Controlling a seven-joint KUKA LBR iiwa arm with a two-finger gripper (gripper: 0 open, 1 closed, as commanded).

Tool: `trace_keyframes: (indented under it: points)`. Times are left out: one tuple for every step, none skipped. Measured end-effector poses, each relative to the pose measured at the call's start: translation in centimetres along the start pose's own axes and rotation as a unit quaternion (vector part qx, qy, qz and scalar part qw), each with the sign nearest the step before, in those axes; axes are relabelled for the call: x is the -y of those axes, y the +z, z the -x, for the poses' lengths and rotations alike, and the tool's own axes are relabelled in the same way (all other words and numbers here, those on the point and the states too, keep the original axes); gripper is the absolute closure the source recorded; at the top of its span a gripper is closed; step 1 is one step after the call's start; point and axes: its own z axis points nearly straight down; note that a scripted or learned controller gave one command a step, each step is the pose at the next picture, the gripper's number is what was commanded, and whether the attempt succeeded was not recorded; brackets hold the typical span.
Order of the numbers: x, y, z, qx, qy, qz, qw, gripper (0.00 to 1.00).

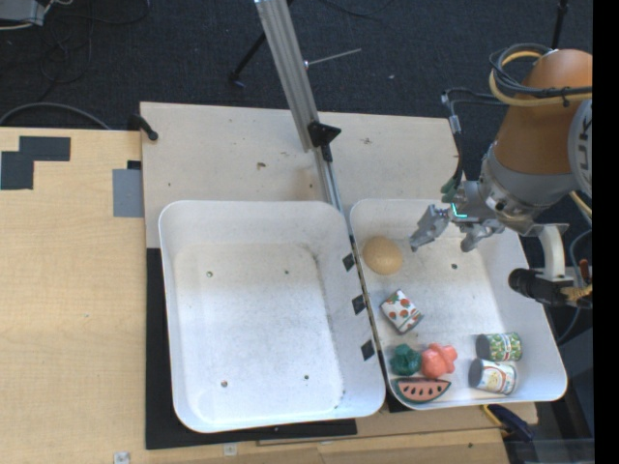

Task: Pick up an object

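Tool (450, 228) is spread open with nothing in it, hovering over the right bin (527, 303), just right of the tan ball (382, 255). I'd slide it left, center over the ball, then drop straight down so it doesn't roll off.

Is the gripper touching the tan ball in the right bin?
Apart. The camera view shows bare white bin floor between the gripper and the tan ball.
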Motion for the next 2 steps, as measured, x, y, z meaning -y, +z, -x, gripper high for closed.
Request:
trace_keyframes:
  points:
    - [0.6,6.3,0.1,0.0,0.0,-0.004,1.0,0.0]
    - [0.6,12.6,0.5,0.0,0.0,-0.003,1.0,0.0]
